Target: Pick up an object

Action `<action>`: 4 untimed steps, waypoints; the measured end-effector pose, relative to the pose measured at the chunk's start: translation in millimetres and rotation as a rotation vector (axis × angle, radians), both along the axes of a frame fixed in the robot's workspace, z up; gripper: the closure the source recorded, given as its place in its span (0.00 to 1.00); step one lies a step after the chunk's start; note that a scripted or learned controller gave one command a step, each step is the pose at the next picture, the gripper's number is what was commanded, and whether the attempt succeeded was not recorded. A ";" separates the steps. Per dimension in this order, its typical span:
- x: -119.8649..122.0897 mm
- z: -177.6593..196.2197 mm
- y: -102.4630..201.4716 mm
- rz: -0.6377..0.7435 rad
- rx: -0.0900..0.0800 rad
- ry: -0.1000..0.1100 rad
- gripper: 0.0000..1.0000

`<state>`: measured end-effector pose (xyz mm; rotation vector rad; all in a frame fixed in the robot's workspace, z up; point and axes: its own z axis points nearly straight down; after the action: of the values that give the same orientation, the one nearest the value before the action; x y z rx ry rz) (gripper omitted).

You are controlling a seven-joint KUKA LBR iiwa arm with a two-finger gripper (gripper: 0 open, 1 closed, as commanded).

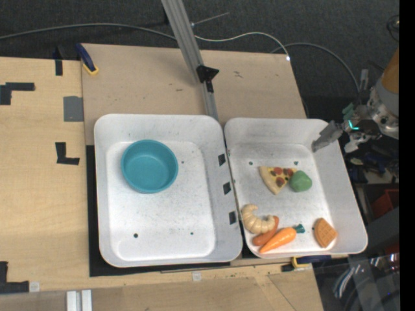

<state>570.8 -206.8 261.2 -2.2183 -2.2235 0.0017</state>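
Your gripper (326,137) hangs over the right bin's (337,173) upper right rim, whether open or closed I cannot tell, and the nearest pick, the pizza slice (276,177) touching the green ball (301,182), lies down-left of it inside that bin.

We see a wooden bench (39,193) marked with black tape (63,153), a tan board (162,76) on it, dark carpet (97,5) behind, cables (78,28) trailing, and a slanted metal pole (185,28).
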 end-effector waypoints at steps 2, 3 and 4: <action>-4.3 -109.4 5.1 0.000 0.001 0.005 0.00; 3.7 -159.2 7.7 0.000 0.001 0.005 0.00; 4.7 -146.3 8.1 0.002 0.001 0.001 1.00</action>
<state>575.5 -198.7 114.9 -2.2153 -2.2241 0.0023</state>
